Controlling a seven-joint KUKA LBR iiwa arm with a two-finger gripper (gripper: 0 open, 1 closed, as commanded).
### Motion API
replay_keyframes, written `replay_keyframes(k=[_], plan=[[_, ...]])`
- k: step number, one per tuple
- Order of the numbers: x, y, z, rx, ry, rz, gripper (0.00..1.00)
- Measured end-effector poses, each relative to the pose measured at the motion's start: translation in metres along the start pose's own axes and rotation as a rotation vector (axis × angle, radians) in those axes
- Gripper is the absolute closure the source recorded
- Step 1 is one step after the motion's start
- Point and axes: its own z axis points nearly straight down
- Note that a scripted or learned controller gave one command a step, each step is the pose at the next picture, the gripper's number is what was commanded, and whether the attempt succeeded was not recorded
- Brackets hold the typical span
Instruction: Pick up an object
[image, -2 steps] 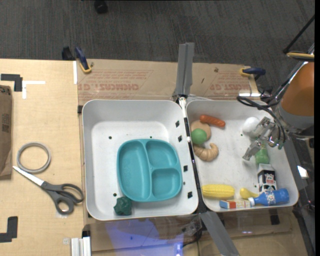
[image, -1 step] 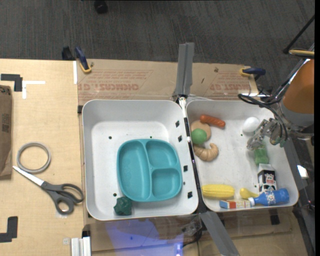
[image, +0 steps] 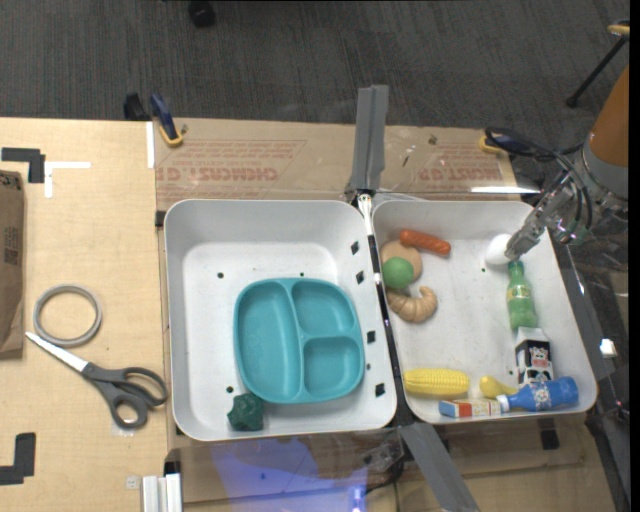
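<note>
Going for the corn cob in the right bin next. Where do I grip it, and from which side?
Grip the corn cob across its middle, coming straight down from above. It lies flat, lengthwise left to right, so fingers should close across its narrow width. Bare floor lies behind it; the small carton sits close in front, so placement there looks tight.

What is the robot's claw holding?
Cannot be told. The gripper hangs by the white thing and above the green bottle, but no grip shows.

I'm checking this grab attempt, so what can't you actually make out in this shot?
- Claw: its tip is blurred, so its state is unclear.
- White object beside the claw: too washed out to identify.
- Arm: cut off by the right edge.
- Carton print: too small to read.
</note>
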Motion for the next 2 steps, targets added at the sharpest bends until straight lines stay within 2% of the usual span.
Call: replay_keyframes(k=[1,2], plan=[[0.097,0.014,-0.007,0.000,0.003,-0.032,1.00],[0.100,0.025,0.109,0.003,0.005,0.081,1.00]])
